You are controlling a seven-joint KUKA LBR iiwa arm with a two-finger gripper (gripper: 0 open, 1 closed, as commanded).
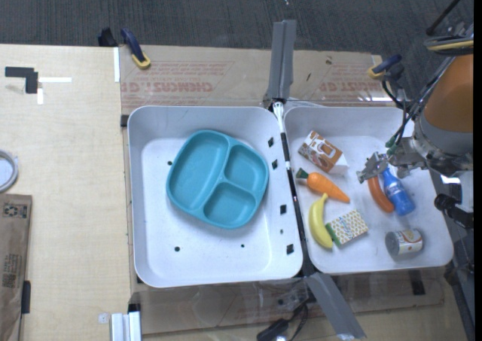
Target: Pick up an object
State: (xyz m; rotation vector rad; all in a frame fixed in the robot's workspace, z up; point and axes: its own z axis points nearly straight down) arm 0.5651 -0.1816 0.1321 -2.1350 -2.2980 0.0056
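From my seat I see the arm reaching in from the right, its hand low over the right bin. I cannot tell whether the hand is released or clenched; the metal parts blur against the white floor. Just beneath and beside it lie a blue bottle and an orange-red object, side by side and touching, both tilted the same way. I see neither of them between the hand's tips.

Further left in that bin sit a small carton near the back, a carrot below it, then a banana lying against a speckled sponge. A small can lies on its side near the front right corner.

The left bin carries a blue divided plate, roughly in its middle. Both bins rest on the counter, touching along their shared edge.
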